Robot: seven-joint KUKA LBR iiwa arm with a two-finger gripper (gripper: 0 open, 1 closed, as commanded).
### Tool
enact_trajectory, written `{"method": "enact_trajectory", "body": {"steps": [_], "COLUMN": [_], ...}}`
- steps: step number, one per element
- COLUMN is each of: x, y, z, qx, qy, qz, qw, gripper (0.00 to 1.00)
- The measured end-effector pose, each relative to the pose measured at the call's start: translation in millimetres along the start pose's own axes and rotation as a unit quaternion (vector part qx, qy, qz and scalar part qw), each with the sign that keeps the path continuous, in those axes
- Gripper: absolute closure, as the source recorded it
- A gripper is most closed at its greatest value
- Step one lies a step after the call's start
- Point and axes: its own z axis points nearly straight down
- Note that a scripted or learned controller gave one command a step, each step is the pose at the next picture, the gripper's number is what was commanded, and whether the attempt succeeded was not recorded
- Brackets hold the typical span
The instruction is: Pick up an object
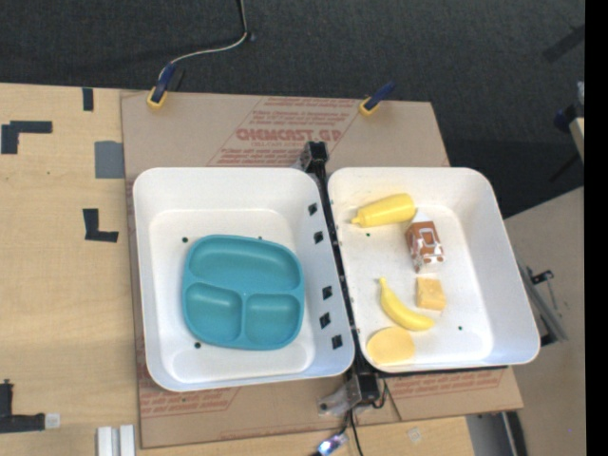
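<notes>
Single fixed cam sitting above the bench, looking down at a slight slant. It's taking in both white bins whole: left bin, right bin, side by side mid-frame. Far enough back that it's also catching the cardboard sheet underneath and dark floor up top.

You are looking down on a light wooden surface with dark angular marks on its left side. A brown cardboard sheet printed with red lettering lies on it, held at its far edge by two clamps, one yellow and one blue. Beyond it, dark carpeted floor spreads out, crossed by a thin black cable. The light is even and soft.
</notes>
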Motion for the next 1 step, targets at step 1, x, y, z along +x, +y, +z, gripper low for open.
{"method": "enact_trajectory", "body": {"steps": [1], "x": [-10.2], "y": [-87.5], "z": [0.5], "qx": [0.002], "qy": [0.002], "qz": [-0.001], "qw": [1.0000], "gripper": [1.00]}}
